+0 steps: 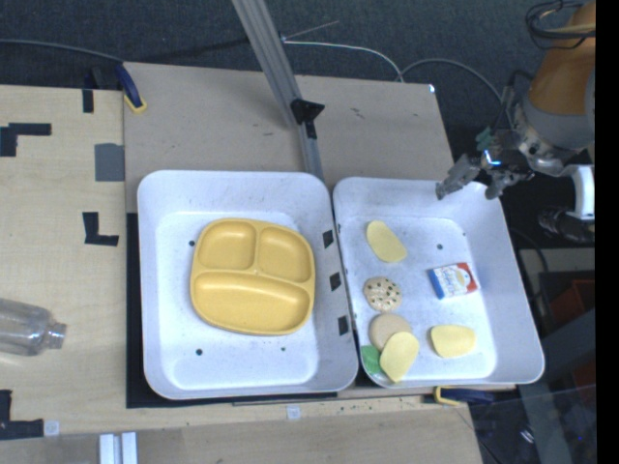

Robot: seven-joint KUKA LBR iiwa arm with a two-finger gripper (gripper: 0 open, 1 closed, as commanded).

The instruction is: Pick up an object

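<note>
The right bin (503,259) holds several small items: a yellow slice (386,242), a speckled cookie (381,293), a small red, white and blue carton (453,279), a yellow wedge (452,340), a beige round piece (386,328) and a pale yellow piece (399,355) lying over something green (370,361). My gripper (474,184) hangs over the bin's far right corner, above and right of the carton. Its two dark fingers are spread open with nothing between them.
The left bin (164,259) holds a yellow divided plate (253,275). A slanted metal post (271,56) rises behind the bins. A clear plastic bottle (27,328) lies on the bench at the far left. Cables run across the dark floor behind.
</note>
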